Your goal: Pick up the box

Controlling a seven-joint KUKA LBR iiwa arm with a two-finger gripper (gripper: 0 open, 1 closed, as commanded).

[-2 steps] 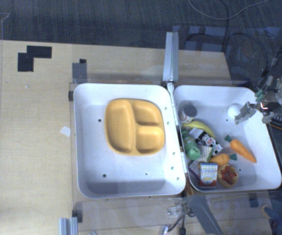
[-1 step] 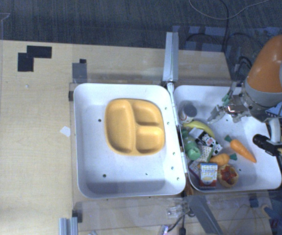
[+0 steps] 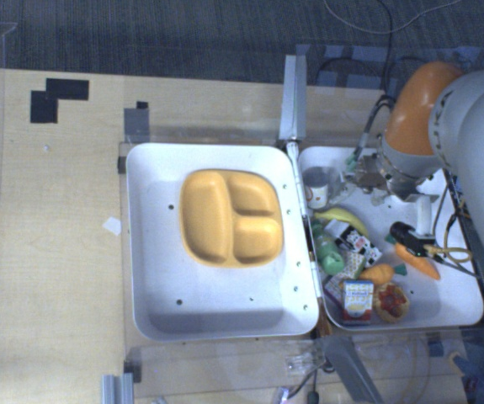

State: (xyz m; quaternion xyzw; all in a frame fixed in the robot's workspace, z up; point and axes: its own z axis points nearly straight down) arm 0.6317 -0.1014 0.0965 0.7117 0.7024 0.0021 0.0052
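The box (image 3: 359, 298) lies in the right bin (image 3: 460, 305), close to that bin's near wall, flat, with its printed face up. A red mesh bag (image 3: 391, 301) touches the box on its right. An orange piece (image 3: 378, 273) sits just behind the box, and a green item (image 3: 332, 259) and a banana (image 3: 340, 217) lie farther back, toward the divider between the bins.

The gripper (image 3: 368, 178) hangs over the far part of the same bin, well apart from the box, beside a small cup (image 3: 316, 185). Nothing is seen between its fingers; whether they are spread or closed cannot be told.

Judgement: the step in hand is the approach; no grasp is made. The next move calls for travel from the cup end toward the box, then a descent squarely over it.

Room is tight. The box has the near wall on one side, the bag on another and clutter behind. Open floor lies right of the bag. The left bin (image 3: 149, 301) holds a yellow tray (image 3: 229, 217) and offers no help here.
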